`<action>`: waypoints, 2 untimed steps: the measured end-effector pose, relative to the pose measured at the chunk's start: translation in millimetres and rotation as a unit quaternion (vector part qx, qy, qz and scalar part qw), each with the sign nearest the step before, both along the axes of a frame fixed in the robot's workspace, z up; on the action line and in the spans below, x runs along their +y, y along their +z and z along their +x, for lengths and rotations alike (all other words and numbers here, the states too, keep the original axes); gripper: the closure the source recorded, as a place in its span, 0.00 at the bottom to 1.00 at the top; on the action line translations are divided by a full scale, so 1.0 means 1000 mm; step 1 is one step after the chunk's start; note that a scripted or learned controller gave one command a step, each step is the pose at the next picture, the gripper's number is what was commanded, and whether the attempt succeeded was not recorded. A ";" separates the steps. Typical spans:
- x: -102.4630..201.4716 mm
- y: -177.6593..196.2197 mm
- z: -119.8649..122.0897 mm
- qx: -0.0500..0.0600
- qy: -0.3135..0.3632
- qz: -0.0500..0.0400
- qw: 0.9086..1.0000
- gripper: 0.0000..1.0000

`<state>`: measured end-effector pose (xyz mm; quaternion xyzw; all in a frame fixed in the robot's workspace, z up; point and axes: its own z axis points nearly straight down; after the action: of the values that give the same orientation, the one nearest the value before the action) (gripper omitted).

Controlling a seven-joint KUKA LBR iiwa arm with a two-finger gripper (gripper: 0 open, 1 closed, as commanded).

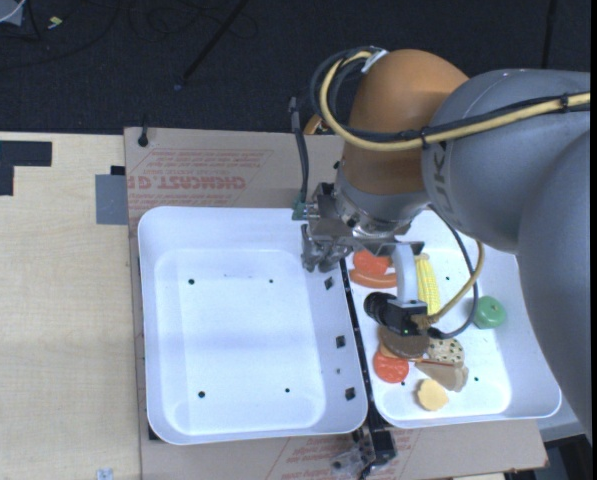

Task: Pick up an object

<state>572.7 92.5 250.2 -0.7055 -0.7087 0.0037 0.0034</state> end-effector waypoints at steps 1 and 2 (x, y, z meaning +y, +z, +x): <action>0.046 0.039 0.050 -0.007 0.000 0.001 1.000 1.00; 0.107 0.166 0.072 -0.011 0.001 0.003 1.000 1.00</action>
<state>645.0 199.4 416.0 -0.7047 -0.7094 -0.0063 -0.0025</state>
